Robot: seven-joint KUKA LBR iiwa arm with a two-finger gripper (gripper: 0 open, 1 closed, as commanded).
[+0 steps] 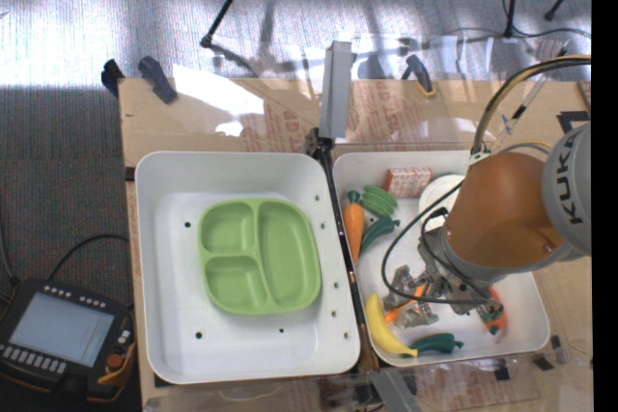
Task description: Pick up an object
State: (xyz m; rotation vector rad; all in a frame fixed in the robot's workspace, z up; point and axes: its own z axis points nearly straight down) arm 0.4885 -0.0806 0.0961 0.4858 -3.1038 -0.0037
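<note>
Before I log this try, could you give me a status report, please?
Gripper low in right bin. Banana beside it, not held. Cables crossing the view.

The left bin [154, 207] is roomy, with open floor all round the green divided plate [259, 256]. The right bin [533, 343] is crowded: carrot [353, 229], banana [383, 327], green pepper [435, 343] and small box [407, 180] lie close together, and the arm [507, 212] overhangs its middle.
</note>
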